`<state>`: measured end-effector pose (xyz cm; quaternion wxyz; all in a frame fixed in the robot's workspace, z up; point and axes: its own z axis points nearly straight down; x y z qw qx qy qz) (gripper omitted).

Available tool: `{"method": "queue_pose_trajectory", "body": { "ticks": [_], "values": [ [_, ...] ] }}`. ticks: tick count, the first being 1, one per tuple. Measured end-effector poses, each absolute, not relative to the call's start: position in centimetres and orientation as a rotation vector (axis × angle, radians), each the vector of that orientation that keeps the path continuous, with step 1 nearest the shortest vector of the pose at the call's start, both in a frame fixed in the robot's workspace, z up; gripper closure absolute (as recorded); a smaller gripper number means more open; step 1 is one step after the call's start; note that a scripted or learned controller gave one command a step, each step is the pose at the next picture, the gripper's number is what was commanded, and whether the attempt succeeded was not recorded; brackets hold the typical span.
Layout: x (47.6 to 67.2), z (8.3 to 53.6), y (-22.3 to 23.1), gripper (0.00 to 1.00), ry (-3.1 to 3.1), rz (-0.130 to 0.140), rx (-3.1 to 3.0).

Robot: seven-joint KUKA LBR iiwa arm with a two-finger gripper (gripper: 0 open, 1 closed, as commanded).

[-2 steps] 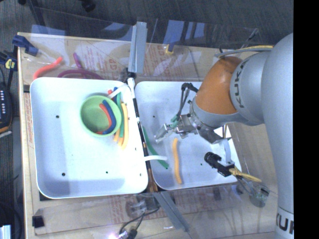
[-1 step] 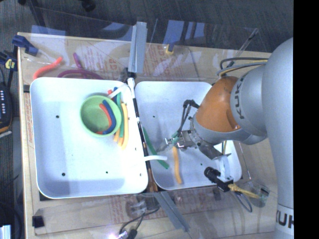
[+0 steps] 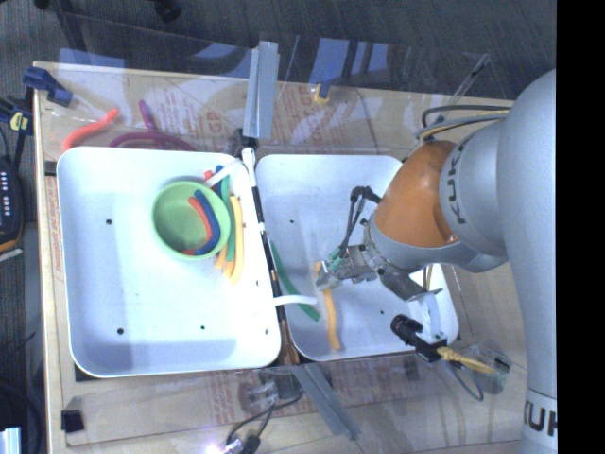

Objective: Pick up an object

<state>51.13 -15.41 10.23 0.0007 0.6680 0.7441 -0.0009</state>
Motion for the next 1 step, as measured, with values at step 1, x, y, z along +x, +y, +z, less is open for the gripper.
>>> {"method": "queue_pose_trajectory", "body": {
  "ticks": [1],
  "values": [
    [53.66,21.45,-14.58,1.00,2.390,-0.001,2.040]
  ]
}}
